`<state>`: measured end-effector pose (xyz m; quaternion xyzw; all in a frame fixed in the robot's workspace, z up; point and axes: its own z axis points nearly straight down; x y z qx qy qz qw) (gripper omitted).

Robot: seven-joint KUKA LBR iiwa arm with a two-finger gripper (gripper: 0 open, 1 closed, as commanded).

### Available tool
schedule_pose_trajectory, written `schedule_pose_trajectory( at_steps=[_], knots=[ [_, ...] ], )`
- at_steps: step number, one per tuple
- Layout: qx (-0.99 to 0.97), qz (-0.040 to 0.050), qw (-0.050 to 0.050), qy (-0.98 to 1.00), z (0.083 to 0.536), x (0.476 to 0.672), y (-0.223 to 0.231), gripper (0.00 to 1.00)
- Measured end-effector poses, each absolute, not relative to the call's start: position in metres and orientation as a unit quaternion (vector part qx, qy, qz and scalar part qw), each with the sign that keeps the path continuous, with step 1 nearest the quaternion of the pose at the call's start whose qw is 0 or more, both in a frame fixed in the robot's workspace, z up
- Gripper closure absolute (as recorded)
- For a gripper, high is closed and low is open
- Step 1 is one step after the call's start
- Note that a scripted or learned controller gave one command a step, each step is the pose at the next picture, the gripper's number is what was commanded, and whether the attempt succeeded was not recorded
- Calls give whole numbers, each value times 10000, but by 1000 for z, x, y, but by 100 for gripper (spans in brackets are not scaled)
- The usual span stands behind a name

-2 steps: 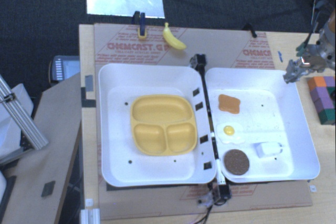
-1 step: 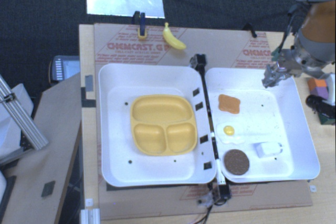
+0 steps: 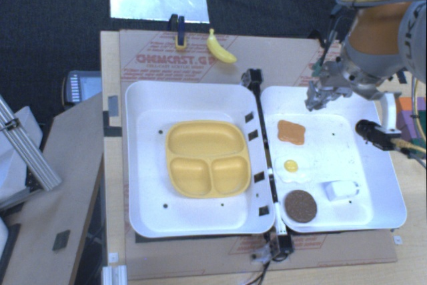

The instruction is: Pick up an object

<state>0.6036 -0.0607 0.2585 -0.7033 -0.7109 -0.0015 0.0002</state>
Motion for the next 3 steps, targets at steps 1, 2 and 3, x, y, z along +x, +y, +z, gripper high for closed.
schedule_pose_trajectory(
  at_steps=[1, 2, 3],
  knots=[
    [-7036, -13, 1, -7106, 262, 599, -12, 100],
    [-7036, -14, 1, -7106, 264, 599, 40, 100],
    [-7039, -5, 6, -7103, 245, 599, 91, 100]
  ],
)
